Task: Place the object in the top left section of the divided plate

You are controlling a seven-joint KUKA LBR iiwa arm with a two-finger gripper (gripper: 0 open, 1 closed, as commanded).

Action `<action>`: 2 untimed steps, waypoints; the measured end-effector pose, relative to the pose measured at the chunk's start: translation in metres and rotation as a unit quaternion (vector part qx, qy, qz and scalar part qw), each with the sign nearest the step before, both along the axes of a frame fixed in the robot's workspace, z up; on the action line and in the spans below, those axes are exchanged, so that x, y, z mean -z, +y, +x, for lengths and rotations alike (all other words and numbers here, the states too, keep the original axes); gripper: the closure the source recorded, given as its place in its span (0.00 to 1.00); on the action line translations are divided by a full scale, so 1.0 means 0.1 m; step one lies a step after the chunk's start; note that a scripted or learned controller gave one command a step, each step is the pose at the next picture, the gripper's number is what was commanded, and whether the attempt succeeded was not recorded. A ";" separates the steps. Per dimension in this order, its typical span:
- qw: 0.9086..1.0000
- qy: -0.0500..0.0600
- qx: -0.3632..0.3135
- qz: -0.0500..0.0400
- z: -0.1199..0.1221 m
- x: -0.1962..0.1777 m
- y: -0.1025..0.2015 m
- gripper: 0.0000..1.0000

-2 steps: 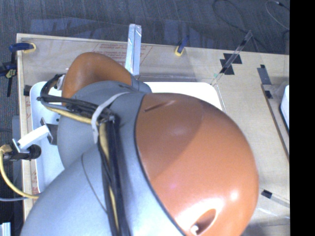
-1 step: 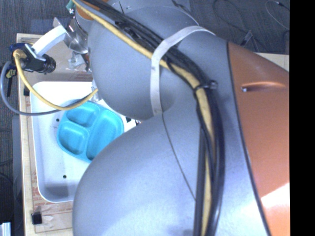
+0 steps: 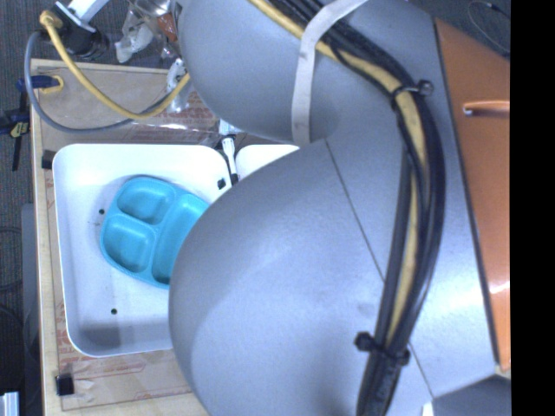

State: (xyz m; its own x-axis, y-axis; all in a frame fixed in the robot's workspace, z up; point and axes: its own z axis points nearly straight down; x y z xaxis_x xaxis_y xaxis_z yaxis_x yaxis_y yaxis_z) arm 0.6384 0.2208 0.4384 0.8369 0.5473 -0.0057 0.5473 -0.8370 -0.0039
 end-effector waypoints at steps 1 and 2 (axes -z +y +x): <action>0.995 -0.002 0.099 -0.001 0.01 -0.02 -0.34 0.00; 0.983 -0.002 0.186 -0.001 -0.10 -0.03 -0.54 0.00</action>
